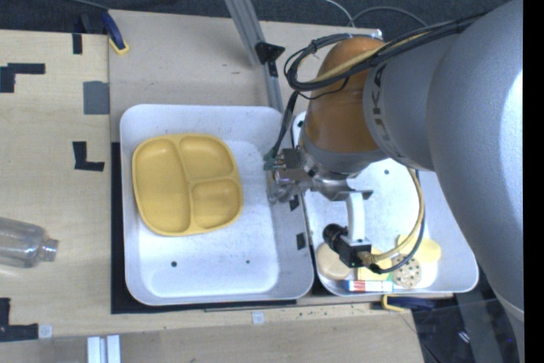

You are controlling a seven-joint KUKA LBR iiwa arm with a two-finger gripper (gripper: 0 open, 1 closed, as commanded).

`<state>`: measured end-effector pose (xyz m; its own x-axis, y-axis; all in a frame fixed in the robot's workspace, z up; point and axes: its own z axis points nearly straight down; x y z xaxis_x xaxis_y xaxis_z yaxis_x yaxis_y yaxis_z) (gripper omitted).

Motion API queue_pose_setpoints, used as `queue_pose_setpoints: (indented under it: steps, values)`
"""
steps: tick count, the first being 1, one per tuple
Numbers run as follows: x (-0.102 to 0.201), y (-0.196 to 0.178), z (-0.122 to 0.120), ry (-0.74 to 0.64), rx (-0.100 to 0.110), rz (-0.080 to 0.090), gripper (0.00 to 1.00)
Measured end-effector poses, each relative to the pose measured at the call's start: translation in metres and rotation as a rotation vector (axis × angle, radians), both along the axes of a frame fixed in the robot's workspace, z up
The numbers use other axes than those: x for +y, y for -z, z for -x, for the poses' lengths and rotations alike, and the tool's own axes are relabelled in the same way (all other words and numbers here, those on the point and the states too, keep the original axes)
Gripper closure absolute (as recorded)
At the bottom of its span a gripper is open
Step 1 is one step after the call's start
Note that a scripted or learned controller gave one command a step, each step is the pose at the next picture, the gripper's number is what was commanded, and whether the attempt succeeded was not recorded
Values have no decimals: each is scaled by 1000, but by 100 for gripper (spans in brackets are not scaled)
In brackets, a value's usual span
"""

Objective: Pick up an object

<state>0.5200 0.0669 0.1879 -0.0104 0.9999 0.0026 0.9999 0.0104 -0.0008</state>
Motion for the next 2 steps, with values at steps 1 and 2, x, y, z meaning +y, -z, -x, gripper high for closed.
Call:
queue_pose_setpoints:
  steps: [1,2]
  values:
    - [-28,0,17,12,4,4,100]
    - [-66,0,5,13,1,4,100]
